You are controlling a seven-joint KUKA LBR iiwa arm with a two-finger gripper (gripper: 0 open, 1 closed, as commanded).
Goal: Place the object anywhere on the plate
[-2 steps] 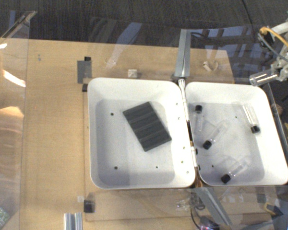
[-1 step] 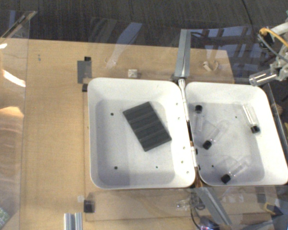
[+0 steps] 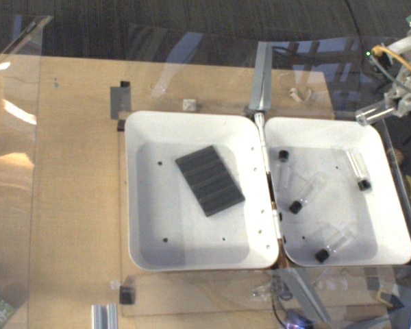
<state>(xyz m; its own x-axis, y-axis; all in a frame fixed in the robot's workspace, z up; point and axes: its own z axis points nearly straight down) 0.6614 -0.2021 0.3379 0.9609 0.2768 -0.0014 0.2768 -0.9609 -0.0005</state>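
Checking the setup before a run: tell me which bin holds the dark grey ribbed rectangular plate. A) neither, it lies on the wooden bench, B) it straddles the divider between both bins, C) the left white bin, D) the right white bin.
C. The dark grey ribbed rectangular plate lies tilted on the floor of the left white bin, while the right white bin holds small clear vials with black caps.
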